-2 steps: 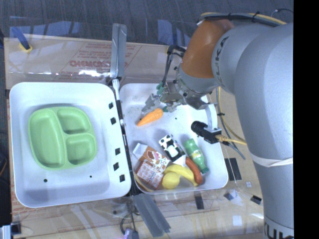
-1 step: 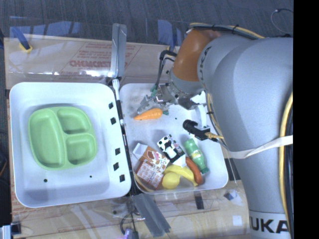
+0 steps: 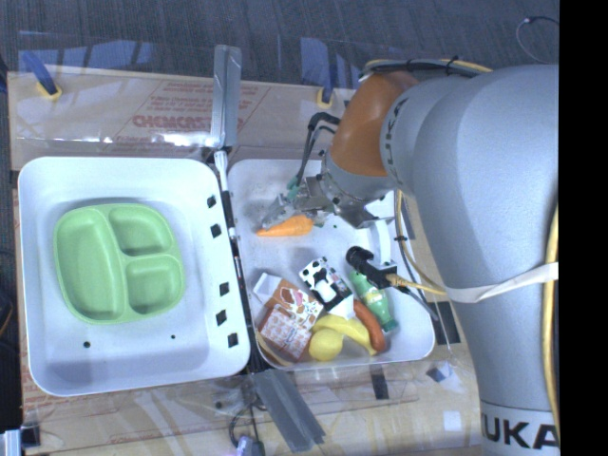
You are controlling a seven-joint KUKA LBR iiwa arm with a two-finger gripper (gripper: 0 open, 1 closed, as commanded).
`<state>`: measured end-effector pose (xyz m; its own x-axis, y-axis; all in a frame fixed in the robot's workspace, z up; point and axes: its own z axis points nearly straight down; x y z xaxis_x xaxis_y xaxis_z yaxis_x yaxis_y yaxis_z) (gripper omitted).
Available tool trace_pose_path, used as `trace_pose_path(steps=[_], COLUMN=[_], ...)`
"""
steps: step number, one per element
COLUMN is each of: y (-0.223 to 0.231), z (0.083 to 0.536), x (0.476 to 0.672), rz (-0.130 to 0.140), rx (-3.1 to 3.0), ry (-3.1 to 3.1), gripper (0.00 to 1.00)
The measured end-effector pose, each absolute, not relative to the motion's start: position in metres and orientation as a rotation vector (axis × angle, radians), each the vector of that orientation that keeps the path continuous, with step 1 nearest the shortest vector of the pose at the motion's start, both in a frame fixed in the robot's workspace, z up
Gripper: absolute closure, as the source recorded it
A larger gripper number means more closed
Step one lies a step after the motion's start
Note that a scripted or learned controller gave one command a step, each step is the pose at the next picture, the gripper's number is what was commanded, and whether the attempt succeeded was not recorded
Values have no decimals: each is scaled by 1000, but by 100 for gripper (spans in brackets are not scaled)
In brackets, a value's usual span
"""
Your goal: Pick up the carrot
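Single fixed camera above bench — slanted downward, both bins in frame.

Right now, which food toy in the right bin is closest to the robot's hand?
The orange plastic carrot, lying right beside the hand near the bin's top. The yellow banana and red sausage sit far down in the bottom corner.

The tabletop holds two white bins. The left bin and the right bin sit side by side, touching.
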<state>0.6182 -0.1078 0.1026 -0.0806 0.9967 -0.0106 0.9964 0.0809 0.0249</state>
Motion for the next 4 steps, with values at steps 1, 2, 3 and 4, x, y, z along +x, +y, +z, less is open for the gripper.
trace_pose_path(steps=[1, 2, 3, 4], y=[-101, -101, -99, -46], z=[144, 87, 94, 227], x=[586, 654, 656, 654], rz=[-6, -17, -18, 1], rx=[2058, 2027, 2015, 2017], ry=[2380, 2418, 2427, 2408], gripper=[0, 0, 100, 100])
